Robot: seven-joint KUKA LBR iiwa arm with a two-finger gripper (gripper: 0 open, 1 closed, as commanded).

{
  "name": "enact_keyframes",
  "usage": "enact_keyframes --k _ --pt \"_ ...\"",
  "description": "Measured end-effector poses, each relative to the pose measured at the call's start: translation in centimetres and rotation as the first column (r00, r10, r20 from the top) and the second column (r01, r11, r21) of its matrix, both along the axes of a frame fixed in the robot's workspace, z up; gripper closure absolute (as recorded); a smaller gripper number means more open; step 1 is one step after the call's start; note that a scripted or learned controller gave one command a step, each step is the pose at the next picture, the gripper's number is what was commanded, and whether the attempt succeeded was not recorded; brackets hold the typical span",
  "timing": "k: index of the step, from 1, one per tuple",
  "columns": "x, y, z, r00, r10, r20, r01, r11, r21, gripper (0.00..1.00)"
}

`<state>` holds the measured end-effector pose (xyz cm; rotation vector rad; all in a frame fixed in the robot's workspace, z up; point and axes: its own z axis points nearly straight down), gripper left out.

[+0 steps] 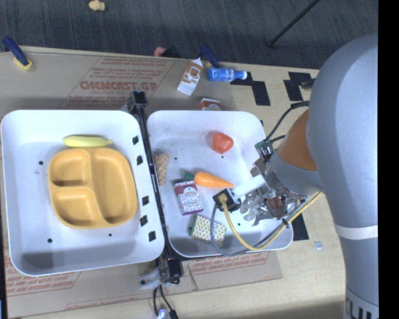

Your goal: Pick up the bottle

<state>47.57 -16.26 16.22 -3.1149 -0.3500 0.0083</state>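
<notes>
- Camera view: my gripper (243, 205) hangs low in the right bin (186, 128), lower right of frame; I cannot tell its state.
- The bottle (225, 75) lies outside that bin, on the bench (66, 78) above its upper rim.
- It lies straight up-frame from me, long axis left-right.

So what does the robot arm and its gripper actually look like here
The arm is bulky, smooth and rounded, pale grey, with an orange band above the wrist. The gripper is a cluttered metal and black assembly with small white blocks. A yellow cable loops beneath it, and thin dark wires run along the wrist.
</notes>
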Motion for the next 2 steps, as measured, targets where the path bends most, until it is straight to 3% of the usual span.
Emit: enact_keyframes --k 1,2 --pt "0.0 -4.8 0.1 1.0 -0.018 0.002 0.018 1.0 -0.002 1.0" --pt "0.1 -4.8 1.3 1.0 -0.016 0.003 0.016 1.0 -0.002 1.0"
